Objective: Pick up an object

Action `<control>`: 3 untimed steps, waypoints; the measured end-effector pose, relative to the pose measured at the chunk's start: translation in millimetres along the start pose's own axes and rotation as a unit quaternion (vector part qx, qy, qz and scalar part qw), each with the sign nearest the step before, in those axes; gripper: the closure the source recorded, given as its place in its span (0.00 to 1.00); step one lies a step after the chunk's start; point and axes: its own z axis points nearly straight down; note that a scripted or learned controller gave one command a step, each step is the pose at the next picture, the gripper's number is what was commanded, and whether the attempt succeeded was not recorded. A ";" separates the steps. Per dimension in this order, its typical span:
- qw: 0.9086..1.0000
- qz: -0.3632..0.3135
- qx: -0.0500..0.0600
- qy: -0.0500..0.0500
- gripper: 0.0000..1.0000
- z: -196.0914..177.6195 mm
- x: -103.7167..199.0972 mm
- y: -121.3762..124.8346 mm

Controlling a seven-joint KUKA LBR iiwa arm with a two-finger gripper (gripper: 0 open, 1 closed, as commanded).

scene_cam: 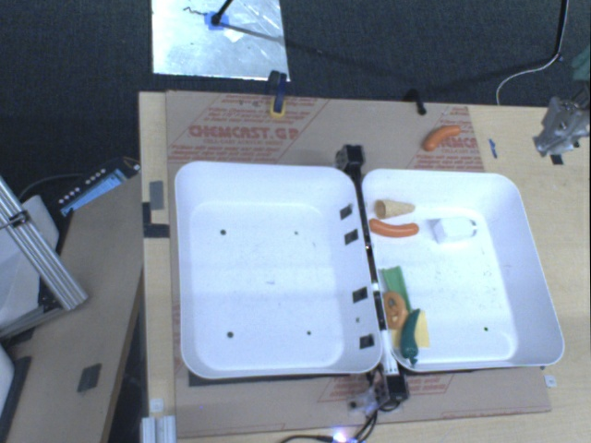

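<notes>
End effector (560, 132) at the bench's right edge (grip unclear); sausage (394, 230) hugs the right bin's (517, 247) left side.

foil sheet (219, 24), yellow clamp (276, 105)

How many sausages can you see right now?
2. One sausage lies in the right bin, below a cone; the other sausage lies outside, on the board behind that bin.
</notes>
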 end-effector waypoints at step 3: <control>1.000 -0.004 -0.007 0.001 1.00 36.6 99.8 -40.5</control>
